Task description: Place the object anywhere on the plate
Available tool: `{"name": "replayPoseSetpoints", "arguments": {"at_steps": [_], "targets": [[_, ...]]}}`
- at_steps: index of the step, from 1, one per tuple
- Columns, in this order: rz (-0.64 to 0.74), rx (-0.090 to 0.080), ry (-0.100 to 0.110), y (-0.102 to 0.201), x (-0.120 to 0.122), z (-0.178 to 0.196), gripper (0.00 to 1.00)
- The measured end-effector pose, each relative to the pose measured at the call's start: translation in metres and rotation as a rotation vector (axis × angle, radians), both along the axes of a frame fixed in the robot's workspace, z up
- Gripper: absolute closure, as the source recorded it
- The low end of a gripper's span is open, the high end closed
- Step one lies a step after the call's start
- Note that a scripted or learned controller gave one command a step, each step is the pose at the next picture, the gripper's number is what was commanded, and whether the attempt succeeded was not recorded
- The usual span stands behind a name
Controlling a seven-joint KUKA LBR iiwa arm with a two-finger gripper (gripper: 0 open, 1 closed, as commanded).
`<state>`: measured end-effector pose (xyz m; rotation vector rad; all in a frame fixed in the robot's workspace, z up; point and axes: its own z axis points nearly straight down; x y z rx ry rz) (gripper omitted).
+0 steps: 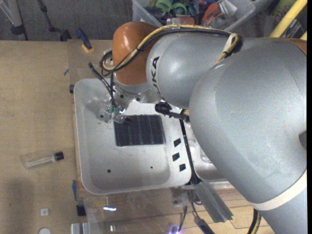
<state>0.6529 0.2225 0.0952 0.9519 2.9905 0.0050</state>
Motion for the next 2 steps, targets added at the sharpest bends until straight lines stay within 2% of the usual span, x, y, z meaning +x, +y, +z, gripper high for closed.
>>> {"name": "replayPoseSetpoints", "arguments": {"at_steps": [1, 2], "targets": [[0.208, -0.001, -0.002, 0.003, 0.003, 0.022, 1.00], [0.633, -0.001, -0.005, 0.003, 0.002, 0.066, 1.00]]}}
